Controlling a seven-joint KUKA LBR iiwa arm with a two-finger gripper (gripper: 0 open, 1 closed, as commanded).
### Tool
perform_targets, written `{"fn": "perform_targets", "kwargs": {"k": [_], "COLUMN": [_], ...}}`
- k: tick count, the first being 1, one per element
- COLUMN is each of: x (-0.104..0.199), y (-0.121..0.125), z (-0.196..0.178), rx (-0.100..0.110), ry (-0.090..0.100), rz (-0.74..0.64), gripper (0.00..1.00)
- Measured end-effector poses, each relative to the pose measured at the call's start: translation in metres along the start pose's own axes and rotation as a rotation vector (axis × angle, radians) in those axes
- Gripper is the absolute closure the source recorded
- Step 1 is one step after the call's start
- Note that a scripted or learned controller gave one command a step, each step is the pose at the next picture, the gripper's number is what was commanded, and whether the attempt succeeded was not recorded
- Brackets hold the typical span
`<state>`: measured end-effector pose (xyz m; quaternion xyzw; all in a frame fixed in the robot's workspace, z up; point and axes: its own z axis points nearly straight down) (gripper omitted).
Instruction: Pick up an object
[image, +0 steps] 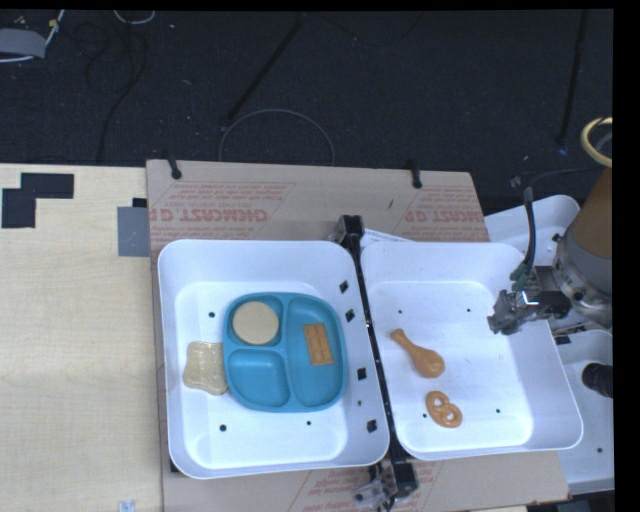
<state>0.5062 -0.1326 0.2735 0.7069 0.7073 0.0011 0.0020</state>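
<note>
Hovering at the right edge of the right-hand shallow white bin (405, 270), the dark two-finger gripper (503, 318) is seen with nothing gripped; its opening cannot be told. A tan wooden spoon-shaped toy (418, 353) and small orange pretzel (443, 410) lie apart on that bin's floor. The approach step is judged underway; lowering over one object is called for next.

right bin (420, 268) floor open, drumstick (418, 353), pretzel (443, 410)
</note>
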Motion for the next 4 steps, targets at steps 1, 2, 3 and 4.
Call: {"fn": "perform_targets", "kwargs": {"k": [1,2,3,4], "x": [0.059,0.111,0.169,0.230], "y": [-0.006,-0.010,-0.016,-0.016], "z": [0.002,0.024,0.041,0.041], "rx": [0.008,0.010,0.011,0.009], "ry": [0.004,0.004,0.004,0.003], "rz": [-0.004,-0.004,-0.004,-0.005], "gripper": [1.00,1.00,1.00,1.00]}}
